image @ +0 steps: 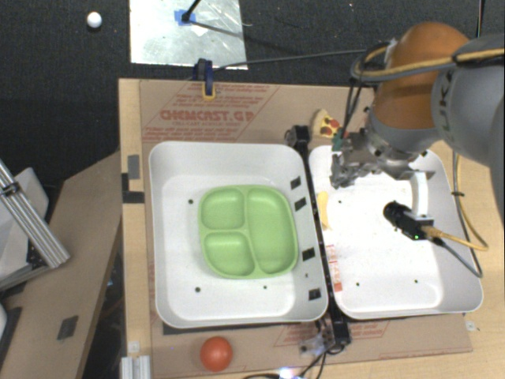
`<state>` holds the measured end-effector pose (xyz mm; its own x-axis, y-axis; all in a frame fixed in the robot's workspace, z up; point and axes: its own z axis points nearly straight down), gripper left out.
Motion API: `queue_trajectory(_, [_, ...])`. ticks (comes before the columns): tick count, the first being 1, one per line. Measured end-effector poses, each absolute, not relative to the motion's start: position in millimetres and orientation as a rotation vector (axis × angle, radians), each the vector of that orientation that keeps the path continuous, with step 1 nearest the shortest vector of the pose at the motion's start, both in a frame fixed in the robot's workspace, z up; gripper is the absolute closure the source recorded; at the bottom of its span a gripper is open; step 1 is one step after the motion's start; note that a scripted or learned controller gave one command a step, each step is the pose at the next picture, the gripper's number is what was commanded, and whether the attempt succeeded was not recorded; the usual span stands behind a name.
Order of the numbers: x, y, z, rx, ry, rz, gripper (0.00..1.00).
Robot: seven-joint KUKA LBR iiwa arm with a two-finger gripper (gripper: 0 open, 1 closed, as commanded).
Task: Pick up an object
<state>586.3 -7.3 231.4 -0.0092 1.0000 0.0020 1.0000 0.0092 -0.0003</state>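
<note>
L bin (pixel 170 212): green tray (pixel 248 231); R bin (pixel 379 271): poss. banana (pixel 323 210).

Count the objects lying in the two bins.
2. A green plate lies in the middle of the left bin; a yellow piece lies against the left wall of the right bin. The arm may hide more.

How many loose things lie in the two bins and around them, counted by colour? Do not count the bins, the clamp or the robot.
Green: 1, the tray in the left bin
Yellow: 2, the strip in the right bin and the wedge behind it
Orange: 1, the orange ball
White: 1, the white ball
Total: 5
</note>
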Motion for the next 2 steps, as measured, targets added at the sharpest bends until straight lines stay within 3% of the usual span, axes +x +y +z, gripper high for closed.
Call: queue_trajectory(2, [564.2,87.4,224.2,-2.210,-2.231,-0.001,1.00])
